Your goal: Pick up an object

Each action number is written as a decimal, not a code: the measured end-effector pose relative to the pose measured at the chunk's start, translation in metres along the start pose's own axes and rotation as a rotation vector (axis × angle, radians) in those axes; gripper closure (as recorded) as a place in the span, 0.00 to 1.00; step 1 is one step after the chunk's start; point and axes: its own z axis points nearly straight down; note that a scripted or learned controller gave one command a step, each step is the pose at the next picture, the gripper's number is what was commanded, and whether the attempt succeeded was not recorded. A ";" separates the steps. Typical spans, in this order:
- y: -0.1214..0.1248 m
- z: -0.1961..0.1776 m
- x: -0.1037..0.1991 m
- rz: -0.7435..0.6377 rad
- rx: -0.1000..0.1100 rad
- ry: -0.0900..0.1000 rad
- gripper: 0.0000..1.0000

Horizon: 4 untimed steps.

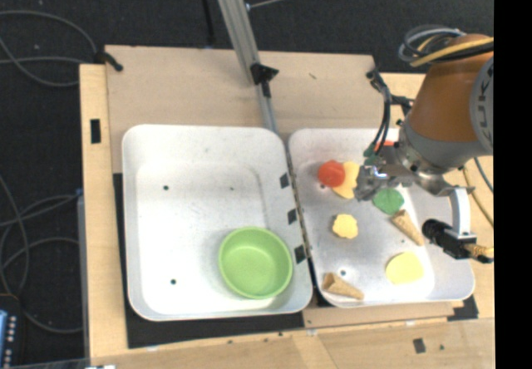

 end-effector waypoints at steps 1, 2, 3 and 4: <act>0.002 -0.050 -0.001 0.000 -0.001 -0.001 1.00; 0.007 -0.046 0.061 -0.003 0.005 0.001 1.00; 0.017 -0.029 0.109 -0.001 0.009 -0.001 1.00; 0.022 -0.020 0.151 0.000 0.009 -0.001 1.00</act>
